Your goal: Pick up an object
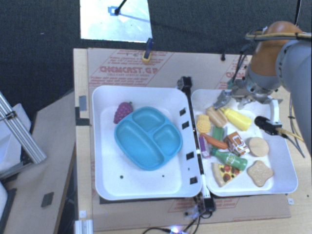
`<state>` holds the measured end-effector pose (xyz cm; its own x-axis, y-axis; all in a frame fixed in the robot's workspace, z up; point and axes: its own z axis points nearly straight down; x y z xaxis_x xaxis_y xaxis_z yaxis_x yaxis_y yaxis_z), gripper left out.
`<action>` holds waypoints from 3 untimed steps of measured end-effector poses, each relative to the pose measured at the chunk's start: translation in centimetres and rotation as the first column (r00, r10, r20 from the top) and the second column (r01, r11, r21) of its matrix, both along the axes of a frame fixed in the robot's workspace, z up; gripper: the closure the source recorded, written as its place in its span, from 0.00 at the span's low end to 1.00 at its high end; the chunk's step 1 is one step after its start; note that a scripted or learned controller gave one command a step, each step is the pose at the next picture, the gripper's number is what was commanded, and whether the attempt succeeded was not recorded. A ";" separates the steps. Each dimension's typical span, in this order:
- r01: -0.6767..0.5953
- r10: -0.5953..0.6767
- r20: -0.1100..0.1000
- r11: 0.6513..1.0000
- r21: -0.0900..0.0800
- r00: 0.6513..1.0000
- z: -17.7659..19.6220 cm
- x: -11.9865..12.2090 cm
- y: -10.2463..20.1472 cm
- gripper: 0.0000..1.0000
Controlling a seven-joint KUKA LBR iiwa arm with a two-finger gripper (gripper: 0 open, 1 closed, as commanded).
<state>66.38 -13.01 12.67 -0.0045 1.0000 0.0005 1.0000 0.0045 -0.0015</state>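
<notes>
My gripper (231, 100) hangs over the back of the right bin (287, 179), open, with nothing between its fingers. Just below its tips lie a yellow toy bottle (237, 118) and a tan hot dog bun (215, 116). Further toy food fills that bin: a corn cob (203, 124), a carrot (215, 141), a small red and white carton (236, 142), a green bottle (230, 159), a pizza slice (224, 173), a round bun (258, 146) and a slice of bread (259, 172).
The left bin (105, 179) holds a blue divided plate (147, 138) and a purple bunch of grapes (123, 111) at its back left. A black divider with clips (193, 135) runs between the bins. A black part of the arm's wrist (266, 124) juts over the right bin.
</notes>
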 end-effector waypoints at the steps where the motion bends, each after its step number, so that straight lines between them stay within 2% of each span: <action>1: 0.000 0.000 0.007 1.000 -0.002 1.000 -4.1 0.2 0.0 0.00; 2: -0.002 0.002 0.015 1.000 -0.002 1.000 -2.6 0.5 0.0 1.00; 3: -0.001 0.001 0.008 1.000 -0.001 1.000 2.6 1.2 0.9 1.00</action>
